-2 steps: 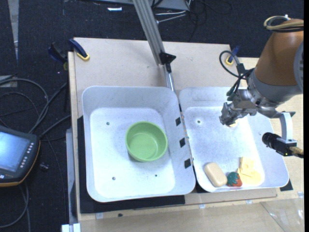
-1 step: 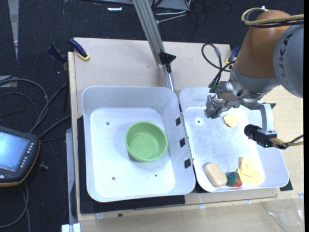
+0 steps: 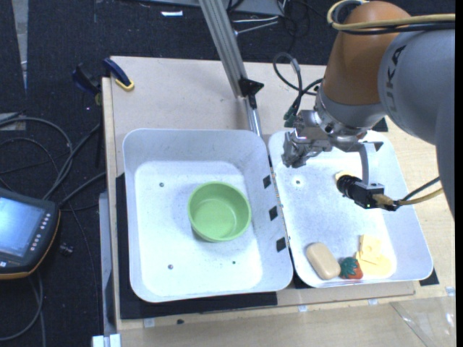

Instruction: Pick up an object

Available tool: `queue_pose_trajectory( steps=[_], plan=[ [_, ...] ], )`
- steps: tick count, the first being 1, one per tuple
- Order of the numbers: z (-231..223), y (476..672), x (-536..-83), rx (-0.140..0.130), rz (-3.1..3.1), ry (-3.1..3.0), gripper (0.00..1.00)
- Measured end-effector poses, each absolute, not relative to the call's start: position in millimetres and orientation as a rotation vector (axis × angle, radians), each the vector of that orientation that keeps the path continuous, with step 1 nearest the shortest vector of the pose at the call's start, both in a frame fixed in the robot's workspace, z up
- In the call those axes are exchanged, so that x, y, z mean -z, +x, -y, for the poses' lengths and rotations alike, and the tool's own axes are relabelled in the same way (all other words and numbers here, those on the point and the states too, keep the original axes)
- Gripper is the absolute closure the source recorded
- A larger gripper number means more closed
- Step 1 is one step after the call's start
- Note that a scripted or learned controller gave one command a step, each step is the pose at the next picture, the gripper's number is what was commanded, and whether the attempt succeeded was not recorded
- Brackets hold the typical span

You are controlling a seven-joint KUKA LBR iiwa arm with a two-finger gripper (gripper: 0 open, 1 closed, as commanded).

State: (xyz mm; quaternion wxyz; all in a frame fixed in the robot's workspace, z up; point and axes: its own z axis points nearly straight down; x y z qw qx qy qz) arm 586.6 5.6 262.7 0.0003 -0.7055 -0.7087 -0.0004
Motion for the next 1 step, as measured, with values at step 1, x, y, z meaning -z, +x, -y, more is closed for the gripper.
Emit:
queue_pose_trajectory(
  steps=[1],
  plan=[
    [-58.6,592.6,-248.9,-0.001,2.225,-2.216,1.0]
  ],
)
